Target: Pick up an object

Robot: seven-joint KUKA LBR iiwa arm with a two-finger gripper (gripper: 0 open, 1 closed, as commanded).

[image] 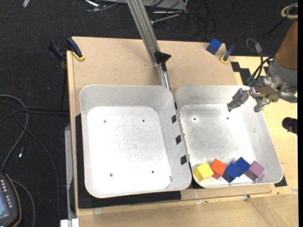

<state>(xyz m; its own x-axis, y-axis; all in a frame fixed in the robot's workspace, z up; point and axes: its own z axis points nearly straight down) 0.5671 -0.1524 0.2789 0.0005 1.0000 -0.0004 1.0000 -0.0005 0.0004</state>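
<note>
The arm (288, 51) comes in from the right and most of it is cut off by the edge of the picture; I see only the orange band and the grey wrist below it. Its gripper (247, 101) hangs over the upper right corner of the right bin (222, 126). The two fingers stand well apart, so the claw is wide open, and there is nothing between them. One finger (236, 99) points down and to the left over the bin floor, the other is at the bin's right rim and is harder to make out against the wrist parts.

The things to pick are all crowded at the near edge of the right bin, far from the gripper. From left to right: a yellow block (204, 171), an orange block (218, 167), a blue block (236, 169) and a purple block (255, 170). They touch each other or nearly so, and they lie against the bin's front wall; the blue one may be two pieces, I cannot tell. There is little room around them for fingers, but the rest of this bin floor is bare and open.

The left bin (125, 141) shows only its white speckled floor. The two bins meet in the middle, where some small black tabs sit on the seam.

Outside the bins, a small blue cube (214, 46) lies on the wooden bench (118, 60) near the far right corner. A metal pole (144, 25) goes slanted from the top of the picture down to the bins' far edge. In the lower left corner some device is cut off by the frame.
</note>
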